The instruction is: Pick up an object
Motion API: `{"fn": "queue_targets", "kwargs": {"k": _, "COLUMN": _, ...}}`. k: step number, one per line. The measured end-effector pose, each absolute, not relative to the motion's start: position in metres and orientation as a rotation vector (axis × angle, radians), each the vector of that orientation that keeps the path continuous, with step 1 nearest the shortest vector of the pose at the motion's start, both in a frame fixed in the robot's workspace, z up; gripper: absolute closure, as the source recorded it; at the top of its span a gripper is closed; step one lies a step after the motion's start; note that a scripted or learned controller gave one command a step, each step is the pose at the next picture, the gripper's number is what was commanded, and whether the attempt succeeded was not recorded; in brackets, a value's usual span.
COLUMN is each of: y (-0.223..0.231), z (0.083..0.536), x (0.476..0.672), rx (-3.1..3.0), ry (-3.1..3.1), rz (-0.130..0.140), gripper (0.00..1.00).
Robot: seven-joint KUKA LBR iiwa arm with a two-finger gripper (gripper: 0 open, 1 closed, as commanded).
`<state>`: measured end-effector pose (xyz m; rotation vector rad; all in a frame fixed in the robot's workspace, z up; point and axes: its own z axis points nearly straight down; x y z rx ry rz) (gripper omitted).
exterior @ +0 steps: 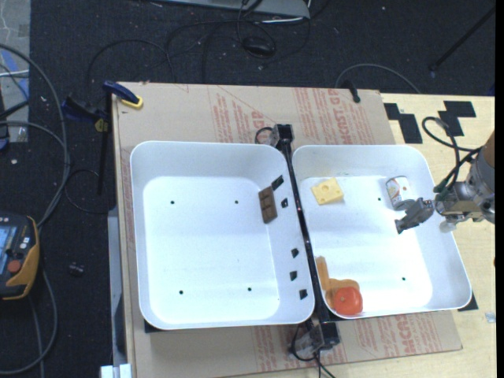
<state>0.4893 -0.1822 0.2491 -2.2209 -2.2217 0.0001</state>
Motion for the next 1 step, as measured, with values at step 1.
{"fn": "queue_targets", "kwargs": {"k": 1, "y": -0.2144, "z": 0.2290, "x": 0.4948, "rx": -2.223, "ry": -2.219, "rz": 0.001, "gripper": 0.00}}
